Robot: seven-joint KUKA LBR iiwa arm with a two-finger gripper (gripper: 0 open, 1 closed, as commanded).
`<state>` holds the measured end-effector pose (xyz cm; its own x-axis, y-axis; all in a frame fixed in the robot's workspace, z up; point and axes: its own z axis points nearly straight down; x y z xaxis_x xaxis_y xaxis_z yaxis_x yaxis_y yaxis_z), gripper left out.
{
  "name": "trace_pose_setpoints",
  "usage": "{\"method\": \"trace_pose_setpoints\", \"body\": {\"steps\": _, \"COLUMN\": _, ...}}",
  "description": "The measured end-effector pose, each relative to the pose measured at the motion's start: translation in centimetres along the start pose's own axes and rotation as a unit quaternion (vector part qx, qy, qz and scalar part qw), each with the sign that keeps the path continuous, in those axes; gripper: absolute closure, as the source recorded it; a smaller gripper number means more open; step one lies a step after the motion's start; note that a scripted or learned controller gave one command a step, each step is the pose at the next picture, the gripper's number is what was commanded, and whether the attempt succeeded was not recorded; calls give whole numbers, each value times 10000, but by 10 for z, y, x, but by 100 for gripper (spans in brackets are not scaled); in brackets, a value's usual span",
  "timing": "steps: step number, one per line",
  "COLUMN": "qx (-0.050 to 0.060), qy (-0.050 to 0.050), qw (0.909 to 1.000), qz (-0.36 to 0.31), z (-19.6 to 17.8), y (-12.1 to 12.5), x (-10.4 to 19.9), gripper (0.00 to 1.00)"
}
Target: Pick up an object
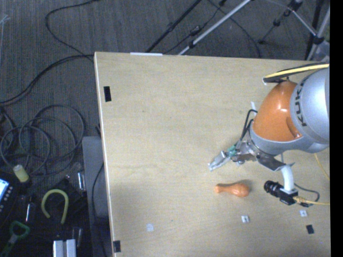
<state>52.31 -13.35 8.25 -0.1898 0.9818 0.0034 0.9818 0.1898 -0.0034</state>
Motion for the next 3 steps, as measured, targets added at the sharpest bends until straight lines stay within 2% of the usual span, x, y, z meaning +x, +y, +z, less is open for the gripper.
{"method": "trace_pose_setpoints", "body": {"steps": 1, "qx": 4, "qy": 9, "qw": 10000, "qz": 5, "z": -8, "y": 0, "x": 1, "gripper": 100}}
{"method": "trace_pose_setpoints", "body": {"steps": 2, "qx": 6, "qy": 9, "qw": 10000, "qz": 5, "z": -8, "y": 0, "x": 0, "gripper": 0}}
{"method": "trace_pose_setpoints", "body": {"steps": 3, "qx": 14, "qy": 19, "qw": 10000, "qz": 7, "z": -16, "y": 0, "x": 1, "gripper": 100}}
